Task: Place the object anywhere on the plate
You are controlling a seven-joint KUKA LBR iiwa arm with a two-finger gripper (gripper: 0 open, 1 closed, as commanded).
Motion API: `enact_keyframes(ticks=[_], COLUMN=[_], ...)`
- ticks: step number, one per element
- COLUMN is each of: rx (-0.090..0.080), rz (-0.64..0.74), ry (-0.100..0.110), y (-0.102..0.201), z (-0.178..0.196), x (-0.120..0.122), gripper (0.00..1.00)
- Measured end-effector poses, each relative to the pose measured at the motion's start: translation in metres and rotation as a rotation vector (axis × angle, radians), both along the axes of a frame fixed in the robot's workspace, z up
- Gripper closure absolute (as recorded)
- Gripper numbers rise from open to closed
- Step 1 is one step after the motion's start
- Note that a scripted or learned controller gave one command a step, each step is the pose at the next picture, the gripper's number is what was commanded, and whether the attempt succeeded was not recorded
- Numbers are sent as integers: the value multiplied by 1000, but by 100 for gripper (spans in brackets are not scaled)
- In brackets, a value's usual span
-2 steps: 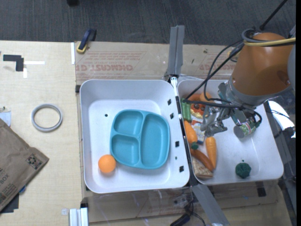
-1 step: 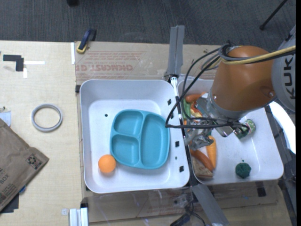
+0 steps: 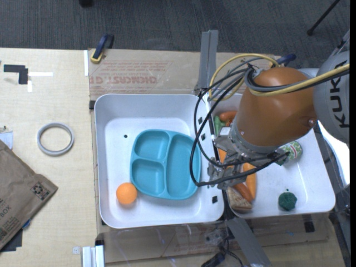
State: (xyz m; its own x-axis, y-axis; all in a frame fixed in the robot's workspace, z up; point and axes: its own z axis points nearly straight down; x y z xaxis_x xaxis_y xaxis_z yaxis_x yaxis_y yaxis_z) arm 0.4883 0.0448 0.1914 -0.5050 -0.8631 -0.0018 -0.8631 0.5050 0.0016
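Note:
A blue three-compartment plate point(image 3: 164, 164) lies in the left bin point(image 3: 111, 115). An orange ball point(image 3: 127, 194) rests beside the plate's front left corner. The arm's orange wrist band point(image 3: 275, 107) hangs over the right bin, and the gripper point(image 3: 236, 174) reaches down at that bin's left side, over a heap of food items. Among them are orange carrot-like pieces point(image 3: 248, 187) and a bread-like slice point(image 3: 240, 203). The wrist and cables hide the fingertips.
In the right bin point(image 3: 317, 202) lie a dark green lump point(image 3: 287, 201) at the front and a green-labelled can or bottle point(image 3: 289, 151) behind the wrist. A tape ring point(image 3: 55, 138) and a brown bag point(image 3: 19, 193) sit on the bench to the left.

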Motion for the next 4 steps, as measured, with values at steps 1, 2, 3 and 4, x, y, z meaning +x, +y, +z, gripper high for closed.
enact_keyframes(ticks=[1,2,3,4], rx=[0,2,2,3], rz=[169,443,648,965], ry=[-4,-1,0,-2], y=[-59,0,-26,-67], z=[28,21,-1,-1], x=[-9,-10,-11,-11], gripper=[100,100,100,100])
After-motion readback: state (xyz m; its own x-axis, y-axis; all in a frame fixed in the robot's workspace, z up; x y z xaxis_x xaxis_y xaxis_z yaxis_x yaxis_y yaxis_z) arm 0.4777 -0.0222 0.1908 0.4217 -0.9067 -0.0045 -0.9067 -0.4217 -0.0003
